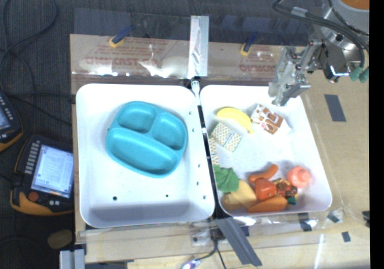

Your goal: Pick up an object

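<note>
The right bin holds a yellow banana-shaped piece, a patterned square packet, a small red and white box, a green leafy piece, orange and red toy vegetables and a pink round piece. My gripper hangs above the bin's far right rim, just beyond the red and white box. Its fingers point down and left, with nothing between them. How far apart they stand is not clear from here.
The left bin bears a blue divided plate. Beyond both bins lies a clear plastic sheet held by yellow clips. A handheld controller lies off the bench at the left. Cables run at upper right.
</note>
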`<state>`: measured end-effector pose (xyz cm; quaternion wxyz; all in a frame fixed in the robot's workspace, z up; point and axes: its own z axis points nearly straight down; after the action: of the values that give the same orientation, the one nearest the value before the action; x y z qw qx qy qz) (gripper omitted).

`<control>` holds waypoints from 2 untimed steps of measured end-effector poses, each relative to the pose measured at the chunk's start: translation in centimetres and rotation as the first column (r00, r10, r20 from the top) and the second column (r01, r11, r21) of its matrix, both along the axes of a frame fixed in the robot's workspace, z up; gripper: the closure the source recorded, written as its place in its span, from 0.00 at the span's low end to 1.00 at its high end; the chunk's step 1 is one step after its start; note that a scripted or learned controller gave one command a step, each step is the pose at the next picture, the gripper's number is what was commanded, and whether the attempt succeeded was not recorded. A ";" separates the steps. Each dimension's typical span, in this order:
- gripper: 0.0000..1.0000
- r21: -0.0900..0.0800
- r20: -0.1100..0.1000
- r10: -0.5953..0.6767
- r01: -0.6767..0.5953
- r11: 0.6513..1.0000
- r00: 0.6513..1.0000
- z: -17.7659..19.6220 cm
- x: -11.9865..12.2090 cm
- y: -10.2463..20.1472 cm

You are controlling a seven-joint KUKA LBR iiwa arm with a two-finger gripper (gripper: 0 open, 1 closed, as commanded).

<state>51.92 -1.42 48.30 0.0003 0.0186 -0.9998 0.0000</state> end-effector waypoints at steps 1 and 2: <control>1.00 0.000 0.000 -0.039 0.039 0.999 0.999 0.0 -2.7 4.3; 1.00 -0.001 -0.003 -0.056 0.056 0.998 0.998 -15.8 -3.4 9.4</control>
<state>48.51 7.95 32.49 0.0018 -0.0094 -1.0000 0.0004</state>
